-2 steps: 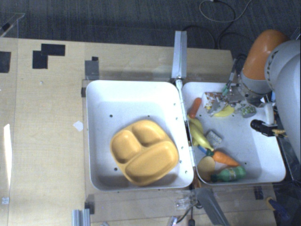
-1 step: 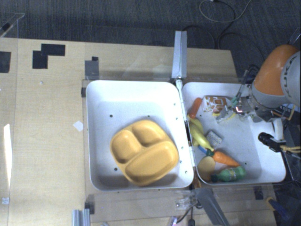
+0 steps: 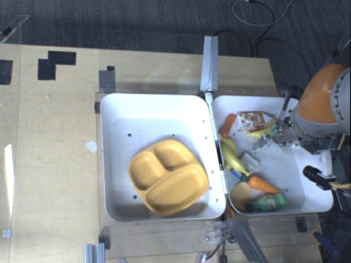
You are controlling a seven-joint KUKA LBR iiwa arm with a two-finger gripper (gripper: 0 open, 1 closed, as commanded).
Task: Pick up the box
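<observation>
The box (image 3: 249, 121) is small and white with orange-brown print. It lies flat near the back of the right bin (image 3: 307, 193). My gripper (image 3: 272, 137) hangs low in that bin, just right of and in front of the box, close to its right end. Something yellow lies between the box and the gripper. The grey arm with its orange band (image 3: 323, 100) comes in from the right edge. Nothing shows as held.
A banana (image 3: 231, 155), a red-orange piece (image 3: 227, 125), a small grey item (image 3: 249, 159), a carrot (image 3: 263, 184), a green bottle (image 3: 269, 202) and a tan round thing (image 3: 240, 191) crowd the right bin's left side. A yellow divided tray (image 3: 169, 176) lies in the left bin (image 3: 115, 147).
</observation>
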